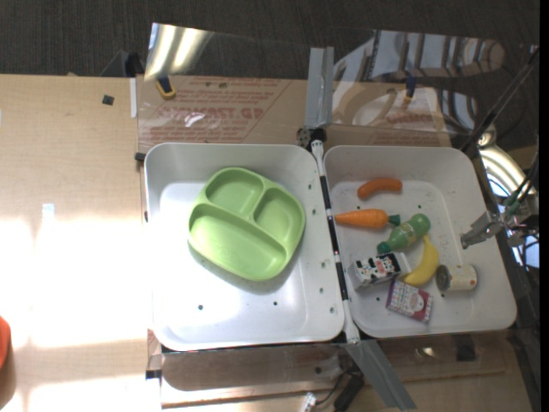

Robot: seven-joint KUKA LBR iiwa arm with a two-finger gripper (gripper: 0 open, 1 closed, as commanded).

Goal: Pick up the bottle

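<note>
The green bottle (408, 233) lies on its side in the middle of the right bin (463, 178), its dark end toward the lower left. It rests between the carrot (362, 220) and the banana (424, 263). My gripper (480, 233) hovers at the right rim of that bin, to the right of the bottle and apart from it. Nothing shows in the gripper.
In the right bin also lie an orange sausage (379, 187), a small milk carton (378, 269), a pink packet (408, 300) and a beige cylinder (458, 278). The left bin (171, 256) holds a green divided plate (247, 223). A metal divider (330, 247) separates the bins.
</note>
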